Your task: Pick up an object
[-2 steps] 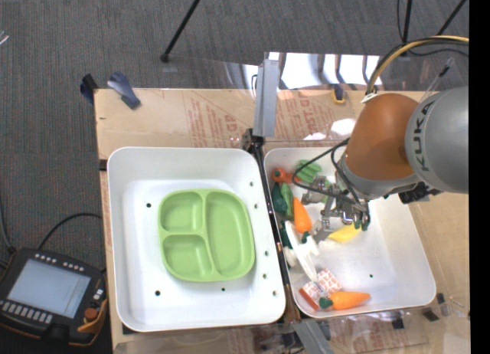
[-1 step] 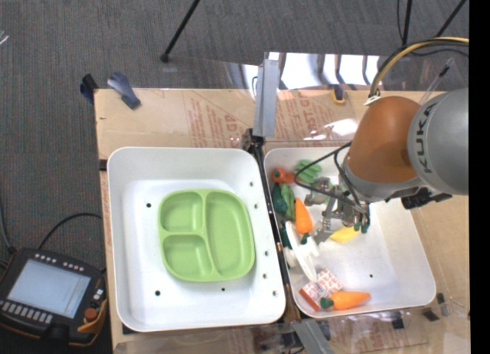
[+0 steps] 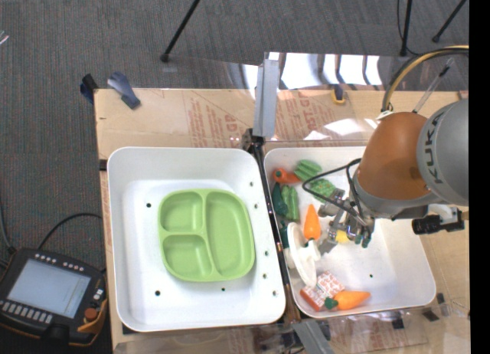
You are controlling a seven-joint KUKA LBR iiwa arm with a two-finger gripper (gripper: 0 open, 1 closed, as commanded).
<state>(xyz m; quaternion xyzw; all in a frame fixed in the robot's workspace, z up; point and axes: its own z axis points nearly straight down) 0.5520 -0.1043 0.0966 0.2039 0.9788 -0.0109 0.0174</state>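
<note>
The right bin (image 3: 398, 276) holds several toy foods along its left side. An orange carrot piece (image 3: 311, 223) stands beside dark green pieces (image 3: 289, 204). Light green pieces (image 3: 309, 169) and a red-orange piece (image 3: 283, 177) lie at the far left corner. A white piece (image 3: 303, 258), a red and white box (image 3: 317, 292) and another carrot (image 3: 350, 299) lie near the front. My gripper (image 3: 344, 233) hangs low over the bin, just right of the orange carrot piece, with something small and yellow (image 3: 341, 236) at its tip.
The left bin (image 3: 134, 191) bears a light green divided plate (image 3: 207, 234). A metal post (image 3: 266, 103) rises behind the divide between the bins. A teach pendant (image 3: 50, 290) lies on the floor at the lower left.
</note>
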